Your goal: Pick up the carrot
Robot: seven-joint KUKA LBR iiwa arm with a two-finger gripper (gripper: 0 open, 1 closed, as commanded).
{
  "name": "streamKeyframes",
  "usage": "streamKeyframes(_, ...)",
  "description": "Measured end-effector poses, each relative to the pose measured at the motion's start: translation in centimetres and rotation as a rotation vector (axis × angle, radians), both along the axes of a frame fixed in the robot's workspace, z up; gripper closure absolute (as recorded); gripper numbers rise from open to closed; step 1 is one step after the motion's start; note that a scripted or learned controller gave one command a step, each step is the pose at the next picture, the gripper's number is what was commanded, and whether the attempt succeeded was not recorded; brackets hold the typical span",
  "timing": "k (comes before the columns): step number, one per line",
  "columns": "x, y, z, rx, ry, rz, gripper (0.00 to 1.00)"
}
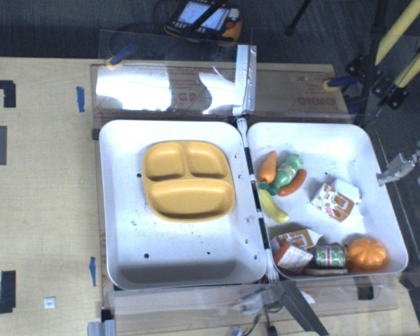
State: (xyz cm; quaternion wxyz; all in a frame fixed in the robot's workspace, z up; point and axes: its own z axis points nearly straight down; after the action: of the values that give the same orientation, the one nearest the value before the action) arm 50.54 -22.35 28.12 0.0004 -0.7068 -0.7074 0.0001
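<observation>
The carrot (267,166) lies in the right bin (350,140), touching a green vegetable (288,169); pincer state unclear.

Bright, even overhead light — glare on the clear panel (168,89).

One fixed camera above the bench (42,187) — slanted down, framing both bins.

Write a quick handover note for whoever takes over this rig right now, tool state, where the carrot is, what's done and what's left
Tool: at the right bin's outer edge, away from the food; open or shut cannot be told.
Carrot: in the right bin, near the divider, leaning against a green vegetable, above the banana.
Yellow tray: in the left bin.
Done: nothing; carrot not picked up.
Left: reach, grasp, lift.
</observation>
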Motion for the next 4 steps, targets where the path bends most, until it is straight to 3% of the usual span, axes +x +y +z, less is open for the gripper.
streamKeyframes(1,-2.6,0.2,-11.4,-0.001,0.0,-0.171,0.0)
streamKeyframes(2,-2.4,2.1,-15.6,0.001,-0.003,-0.344,0.0)
streamKeyframes(3,-2.1,3.0,-19.3,0.018,0.001,-0.627,0.0)
streamKeyframes(4,-2.3,2.5,-18.5,0.004,-0.002,-0.631,1.0)
